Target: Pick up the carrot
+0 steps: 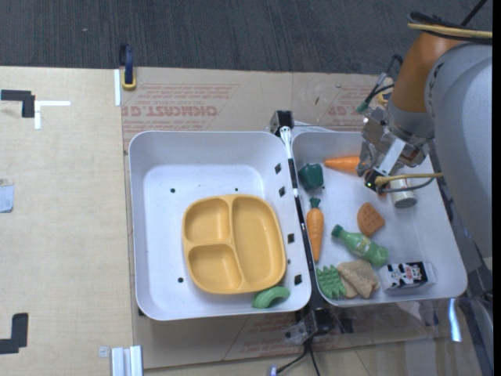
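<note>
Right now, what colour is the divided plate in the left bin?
Yellow; the divided plate shows best in the camera view.

Smooth glossy plastic carrot (315, 229); matt yellow plastic plate (233, 243); white bins (205, 153) smooth plastic.

Far side is dark grey carpeted floor (235, 18), running the full width. Nearer, a pale wooden bench top (59, 233) fills the left, with a brown printed cardboard sheet (196, 100) spread on it toward the right, and black brackets (19, 100) fixed by the left edge.
</note>
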`<state>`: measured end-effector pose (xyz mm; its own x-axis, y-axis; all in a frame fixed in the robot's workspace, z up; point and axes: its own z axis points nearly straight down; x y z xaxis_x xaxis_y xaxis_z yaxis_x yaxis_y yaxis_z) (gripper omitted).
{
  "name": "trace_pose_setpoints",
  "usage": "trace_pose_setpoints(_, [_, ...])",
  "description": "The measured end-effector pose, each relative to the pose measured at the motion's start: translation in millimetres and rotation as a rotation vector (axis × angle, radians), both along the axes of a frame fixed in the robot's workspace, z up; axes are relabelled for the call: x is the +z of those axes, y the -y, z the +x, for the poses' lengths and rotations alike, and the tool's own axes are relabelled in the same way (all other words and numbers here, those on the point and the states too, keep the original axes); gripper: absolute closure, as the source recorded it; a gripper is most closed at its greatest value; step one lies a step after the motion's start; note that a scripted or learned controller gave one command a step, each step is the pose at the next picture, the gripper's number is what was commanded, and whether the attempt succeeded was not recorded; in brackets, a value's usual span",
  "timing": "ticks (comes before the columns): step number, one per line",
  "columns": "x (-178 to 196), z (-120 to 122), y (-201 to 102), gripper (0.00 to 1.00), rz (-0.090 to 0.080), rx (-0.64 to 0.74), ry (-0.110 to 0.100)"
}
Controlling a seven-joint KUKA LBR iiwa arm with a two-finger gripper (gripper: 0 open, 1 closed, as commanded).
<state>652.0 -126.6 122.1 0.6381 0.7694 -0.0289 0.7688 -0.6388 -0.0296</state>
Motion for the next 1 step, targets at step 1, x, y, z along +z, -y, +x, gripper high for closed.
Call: trace_pose_setpoints(1, [-0.2,-0.1,-0.1,0.0,0.0,0.001,-0.001])
